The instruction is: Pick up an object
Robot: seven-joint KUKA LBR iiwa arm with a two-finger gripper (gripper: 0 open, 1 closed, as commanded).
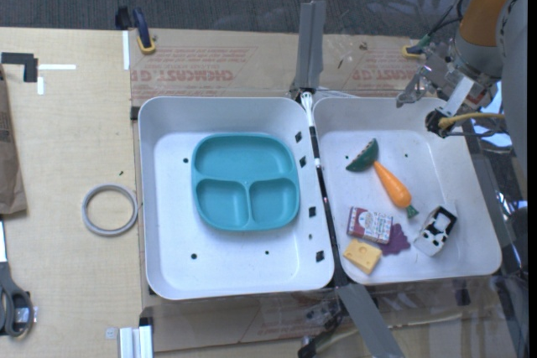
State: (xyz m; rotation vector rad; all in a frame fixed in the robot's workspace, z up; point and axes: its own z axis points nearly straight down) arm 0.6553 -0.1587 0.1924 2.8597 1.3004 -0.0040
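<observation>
Several toy items lie in the right bin point(470, 189). A green wedge point(363, 155) sits at its middle, and an orange carrot point(393, 184) lies just below it. Nearer the front are a red carton point(370, 224), a purple piece point(396, 239), a yellow cheese block point(362, 256) and a black-and-white block point(435, 230). My gripper point(428, 106) hangs over the bin's far right corner. It is well above and to the right of the items and touches none of them. Nothing shows in its grasp.
The left bin point(159, 180) holds a teal divided plate point(247, 182). A grey post point(310, 46) rises at the back between the bins. On the bench at the left lie a tape ring point(110, 209), scissors point(13, 308) and a brown bag point(10, 155).
</observation>
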